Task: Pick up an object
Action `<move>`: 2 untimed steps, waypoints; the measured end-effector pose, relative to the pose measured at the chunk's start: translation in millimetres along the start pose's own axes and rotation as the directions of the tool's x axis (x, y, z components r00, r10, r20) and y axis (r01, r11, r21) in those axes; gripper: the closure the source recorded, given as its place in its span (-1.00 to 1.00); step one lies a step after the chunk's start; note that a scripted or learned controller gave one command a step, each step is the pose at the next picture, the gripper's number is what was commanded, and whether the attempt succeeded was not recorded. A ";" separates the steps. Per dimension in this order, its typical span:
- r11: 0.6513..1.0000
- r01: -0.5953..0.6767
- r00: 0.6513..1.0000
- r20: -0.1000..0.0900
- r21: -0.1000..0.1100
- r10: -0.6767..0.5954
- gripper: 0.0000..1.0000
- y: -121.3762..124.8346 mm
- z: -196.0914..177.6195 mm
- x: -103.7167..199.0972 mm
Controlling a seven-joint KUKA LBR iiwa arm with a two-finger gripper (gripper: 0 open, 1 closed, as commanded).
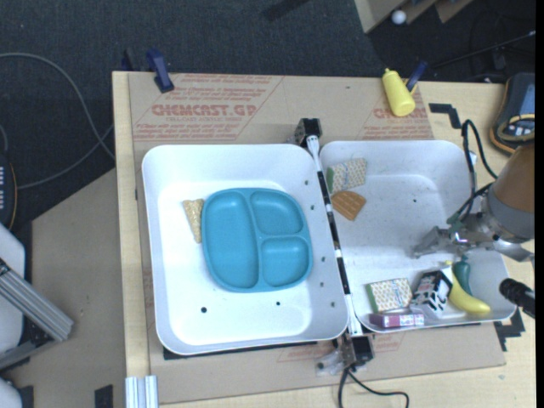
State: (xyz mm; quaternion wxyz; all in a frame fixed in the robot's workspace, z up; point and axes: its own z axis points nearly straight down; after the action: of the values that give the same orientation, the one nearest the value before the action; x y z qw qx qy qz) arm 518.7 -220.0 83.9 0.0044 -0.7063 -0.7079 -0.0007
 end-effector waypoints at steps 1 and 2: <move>1.000 -0.001 1.000 0.006 -0.004 0.001 -1.00 -38.4 0.3 56.2; 1.000 -0.003 1.000 0.007 -0.006 0.003 1.00 -38.1 -9.4 56.2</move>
State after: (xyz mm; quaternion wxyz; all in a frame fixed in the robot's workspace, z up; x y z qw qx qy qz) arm 480.6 -164.0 93.9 0.0000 -0.7073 -0.7070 -0.0003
